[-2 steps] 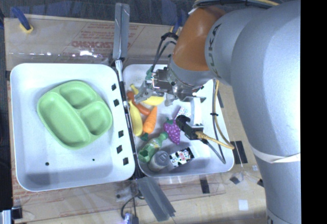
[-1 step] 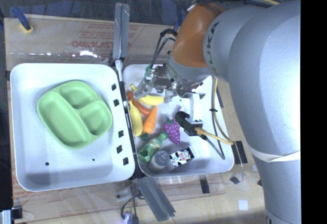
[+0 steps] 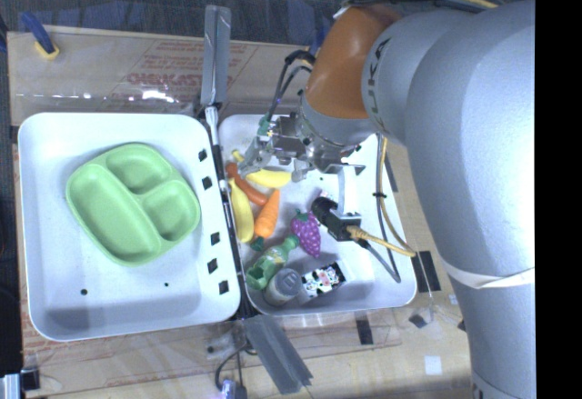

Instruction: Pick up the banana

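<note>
2 white bins in front of you, w/ the carrot (image 3: pixel 265 215) in the right bin (image 3: pixel 386 288) as your ref pt. Banana (image 3: pixel 269 177) lies flat just above the carrot's top end, nearly touching it. Gripper (image 3: pixel 289 152) sits directly over the banana's upper edge, up & slightly right of the carrot. From this angle you can't tell whether it's released or clenched, nor whether it has any hold on the fruit. 1 more long yellow piece (image 3: pixel 242 214) lies just left of the carrot, along the bin wall. Purple grapes (image 3: pixel 308 234) are just right of the carrot. Green bottle (image 3: pixel 268 263) is below it, a grey can (image 3: pixel 284 286) lower again, and a small black/white item (image 3: pixel 324 279) is below-right. Far left of the carrot, in the left bin (image 3: pixel 55 297), is a green divided plate (image 3: pixel 132 202).
</note>
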You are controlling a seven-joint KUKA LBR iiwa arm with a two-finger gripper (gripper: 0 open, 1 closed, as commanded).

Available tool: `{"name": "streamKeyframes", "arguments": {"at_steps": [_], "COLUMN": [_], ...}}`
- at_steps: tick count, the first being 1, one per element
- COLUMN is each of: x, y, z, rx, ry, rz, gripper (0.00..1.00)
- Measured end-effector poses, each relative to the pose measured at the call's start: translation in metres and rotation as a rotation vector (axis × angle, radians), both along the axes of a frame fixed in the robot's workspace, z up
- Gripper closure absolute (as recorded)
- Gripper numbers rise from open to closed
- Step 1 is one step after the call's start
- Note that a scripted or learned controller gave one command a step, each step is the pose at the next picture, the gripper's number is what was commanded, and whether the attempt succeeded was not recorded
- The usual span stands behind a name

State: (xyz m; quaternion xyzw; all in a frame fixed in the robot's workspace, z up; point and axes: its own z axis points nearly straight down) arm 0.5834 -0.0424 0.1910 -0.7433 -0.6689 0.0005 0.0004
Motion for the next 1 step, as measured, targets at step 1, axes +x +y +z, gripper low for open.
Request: {"name": "streamKeyframes", "arguments": {"at_steps": [1], "x": [0.0017], "y": [-0.0547], "z": [-0.1011], "rx": [-0.001], "ry": [0.004], "rz": [0.169], "gripper": [0.00]}}
